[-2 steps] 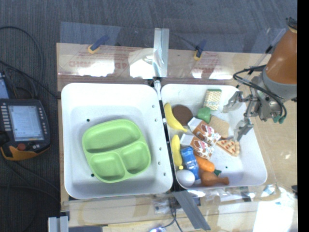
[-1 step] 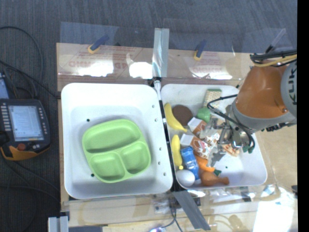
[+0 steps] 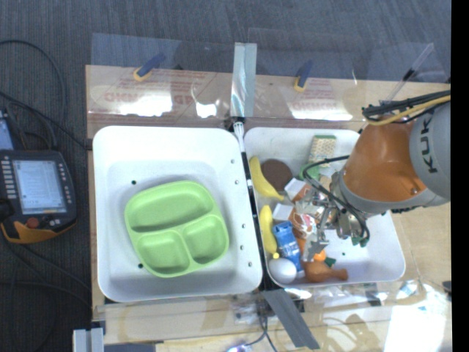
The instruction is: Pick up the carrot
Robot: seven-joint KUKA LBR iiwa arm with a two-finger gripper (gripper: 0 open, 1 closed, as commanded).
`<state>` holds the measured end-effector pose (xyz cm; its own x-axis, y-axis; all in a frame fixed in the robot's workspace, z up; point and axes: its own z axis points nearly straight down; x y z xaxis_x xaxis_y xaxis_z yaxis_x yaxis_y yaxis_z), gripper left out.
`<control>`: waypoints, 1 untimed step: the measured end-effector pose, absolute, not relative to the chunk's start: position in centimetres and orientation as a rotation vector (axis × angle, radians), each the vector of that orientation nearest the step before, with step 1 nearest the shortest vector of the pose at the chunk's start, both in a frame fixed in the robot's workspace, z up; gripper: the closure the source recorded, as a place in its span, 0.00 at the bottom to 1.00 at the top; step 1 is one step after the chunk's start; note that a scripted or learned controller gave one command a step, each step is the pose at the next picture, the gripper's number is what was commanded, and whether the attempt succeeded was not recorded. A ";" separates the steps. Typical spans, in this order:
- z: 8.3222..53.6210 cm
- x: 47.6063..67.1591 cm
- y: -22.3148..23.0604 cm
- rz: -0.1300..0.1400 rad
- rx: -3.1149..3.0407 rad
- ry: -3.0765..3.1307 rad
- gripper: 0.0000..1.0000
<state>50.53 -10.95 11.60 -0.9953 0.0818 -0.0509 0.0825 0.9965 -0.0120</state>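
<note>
We judge the carrot [image 3: 325, 273] stiff, light; grasp mid-body. The gripper [image 3: 319, 249] above it: state perhaps unreadable.

Green tray [image 3: 176, 228]: smooth matt plastic. White bins [image 3: 110, 196]: glossy plastic. Carrot [image 3: 325, 273]: matt orange. Bench [image 3: 110, 94] looked like wood.

Dark grey carpet floor [image 3: 220, 9]; wooden bench [image 3: 99, 94]; teach pendant [image 3: 37, 189] at left, black cables [image 3: 44, 64] nearby.
</note>
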 end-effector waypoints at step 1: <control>11.1 50.3 -10.8 -0.020 0.196 3.067 0.00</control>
<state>50.30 -10.76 11.12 -0.9896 0.1268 -0.0684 0.1277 0.9918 -0.0088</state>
